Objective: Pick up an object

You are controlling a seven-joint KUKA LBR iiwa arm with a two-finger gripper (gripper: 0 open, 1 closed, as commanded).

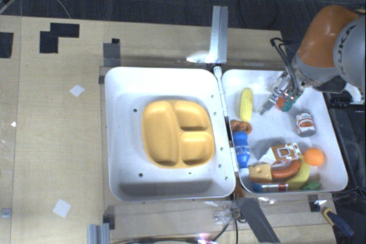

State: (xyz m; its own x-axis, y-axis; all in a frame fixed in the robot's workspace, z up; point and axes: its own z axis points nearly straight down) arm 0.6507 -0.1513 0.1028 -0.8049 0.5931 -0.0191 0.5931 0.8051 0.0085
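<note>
1. Corn cob: yellow, lying lengthwise near the right bin's left wall.
2. Small orange-and-green item: at the gripper, too small to identify.
3. Can: red and white label, on its side, right of centre.
4. Blue bottle: orange cap, along the left wall.
5. Orange ball: near the right wall.
6. Front pile: sausage, cheese wedge, banana, a printed packet, touching one another.

A yellow three-compartment plastic tray is being shown in the white left bin. In the white right bin, a yellow corn cob, a blue bottle, an orange ball and a red-and-white can are being displayed.
</note>
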